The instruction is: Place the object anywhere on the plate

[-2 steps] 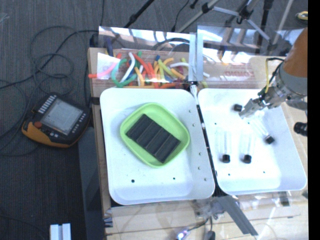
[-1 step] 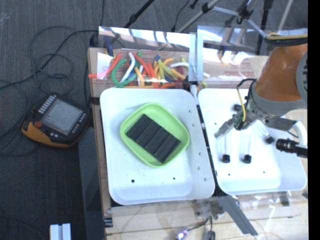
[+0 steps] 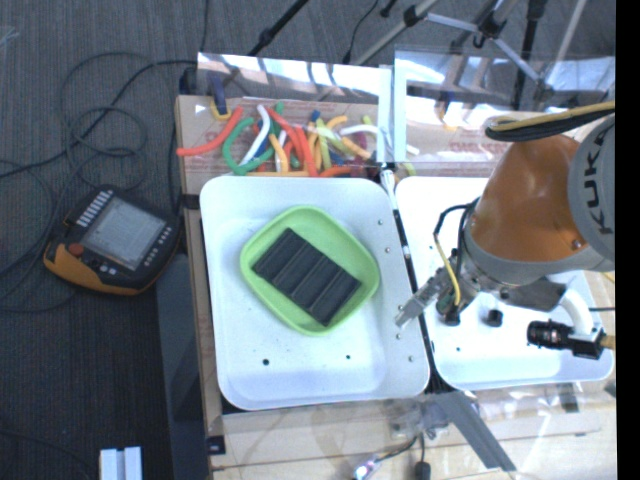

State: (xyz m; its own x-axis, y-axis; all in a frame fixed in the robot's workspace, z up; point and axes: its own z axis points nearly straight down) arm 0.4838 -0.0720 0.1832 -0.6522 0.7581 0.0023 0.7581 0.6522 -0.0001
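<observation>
Flat on the green plate (image 3: 262, 236), in the left bin (image 3: 300, 383) near frame centre: a dark ribbed slab (image 3: 305, 276). Well left of the claw (image 3: 415, 306) and apart from it, with the plate's right rim between. Long axis slanting from upper left to lower right, ribs running along it. Claw low at the seam between the left bin and the right bin (image 3: 520, 366), under the orange-banded arm (image 3: 530, 208); cannot tell whether wide or narrow. Nothing seen in its grasp.
</observation>
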